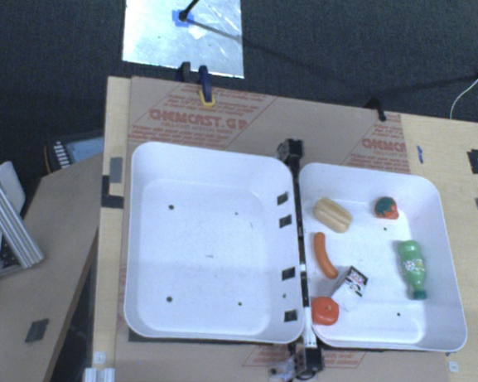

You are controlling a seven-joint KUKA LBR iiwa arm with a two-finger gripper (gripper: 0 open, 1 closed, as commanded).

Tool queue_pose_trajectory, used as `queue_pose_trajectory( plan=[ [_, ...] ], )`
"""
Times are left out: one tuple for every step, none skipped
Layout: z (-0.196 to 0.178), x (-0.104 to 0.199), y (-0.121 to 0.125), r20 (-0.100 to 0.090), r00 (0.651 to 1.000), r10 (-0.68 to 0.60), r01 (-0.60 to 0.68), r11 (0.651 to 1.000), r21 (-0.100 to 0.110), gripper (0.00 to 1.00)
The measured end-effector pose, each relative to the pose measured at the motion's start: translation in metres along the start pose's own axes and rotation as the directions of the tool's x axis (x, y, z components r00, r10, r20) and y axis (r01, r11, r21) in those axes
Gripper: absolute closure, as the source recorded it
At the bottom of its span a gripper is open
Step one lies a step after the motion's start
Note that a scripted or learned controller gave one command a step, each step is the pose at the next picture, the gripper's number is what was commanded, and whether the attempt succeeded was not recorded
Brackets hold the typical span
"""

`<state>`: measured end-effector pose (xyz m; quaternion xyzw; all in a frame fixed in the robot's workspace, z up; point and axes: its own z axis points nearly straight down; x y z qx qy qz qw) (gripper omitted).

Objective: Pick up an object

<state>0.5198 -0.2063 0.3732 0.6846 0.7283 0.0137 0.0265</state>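
Two white bins side by side on bench
Right bin (442,245): bread roll (333,213), sausage (326,255), green bottle (412,268), small carton (352,287), orange piece (325,311), red-green fruit (386,208); left bin (153,178) alongside

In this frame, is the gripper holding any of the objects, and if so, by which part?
Nothing is seen held. The bread roll, sausage and green bottle all lie loose in the right bin.

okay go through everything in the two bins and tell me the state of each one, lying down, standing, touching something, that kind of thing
Bread roll: lying flat, apart from the rest.
Sausage: lying flat, lengthwise.
Green bottle: on its side.
Tomato: resting near the far wall.
Small carton: tilted, close by the orange piece.
Orange piece: by the divider.
Left bin: level.
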Motion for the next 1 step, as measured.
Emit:
queue_pose_trajectory(
  plan=[
    [-0.0109, 0.0000, 0.0017, 0.001, 1.000, -0.005, 0.005, 1.000, -0.004, 1.00]
  ],
)
